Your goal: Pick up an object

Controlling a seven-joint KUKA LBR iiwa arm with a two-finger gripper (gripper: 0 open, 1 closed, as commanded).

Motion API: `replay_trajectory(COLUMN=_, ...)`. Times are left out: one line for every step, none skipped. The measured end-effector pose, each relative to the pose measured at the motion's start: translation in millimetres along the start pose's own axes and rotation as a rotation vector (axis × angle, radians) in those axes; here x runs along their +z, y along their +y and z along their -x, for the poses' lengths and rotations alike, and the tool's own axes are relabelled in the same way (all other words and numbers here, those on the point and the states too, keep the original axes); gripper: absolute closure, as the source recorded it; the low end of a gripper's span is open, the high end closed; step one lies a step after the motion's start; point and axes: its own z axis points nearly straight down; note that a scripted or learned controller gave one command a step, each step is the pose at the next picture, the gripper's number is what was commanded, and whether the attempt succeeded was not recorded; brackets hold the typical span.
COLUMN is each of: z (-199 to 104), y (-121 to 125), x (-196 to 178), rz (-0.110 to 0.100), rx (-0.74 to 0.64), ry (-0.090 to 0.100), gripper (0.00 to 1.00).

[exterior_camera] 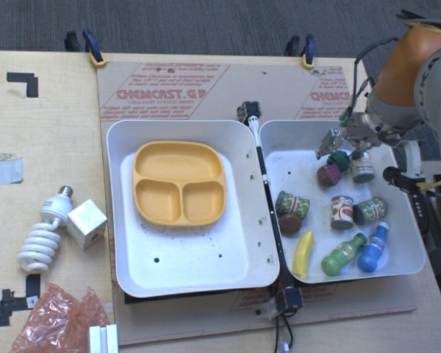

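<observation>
Hanging just above the small round purple and green toy fruit [332, 169], metal two-finger claw [343, 147], grip hard to tell

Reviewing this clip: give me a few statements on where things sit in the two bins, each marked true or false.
1. The yellow divided tray lies in the left bin. True.
2. The banana lies in the left bin. False: it lies in the right bin, near its front edge.
3. The pincer is over the right bin's far part, near a dark purple item. True.
4. The blue bottle stands on the yellow divided tray. False: it lies in the right bin beside the green bottle.
5. The light bulb lies on the bench, left of both bins. True.
</observation>
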Motion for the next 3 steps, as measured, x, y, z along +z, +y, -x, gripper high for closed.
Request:
replay_trajectory(z=-15.9, y=-10.0, x=23.2, rz=-0.004, rx=0.011, ry=-0.009, gripper=0.00)
replay_trajectory(z=-14.4, y=-9.7, x=12.8, rz=-0.002, rx=0.012, ry=-0.013, gripper=1.00)
replay_trajectory(z=-14.4, y=-9.7, x=12.7, rz=-0.002, rx=0.013, ry=-0.013, gripper=0.00)
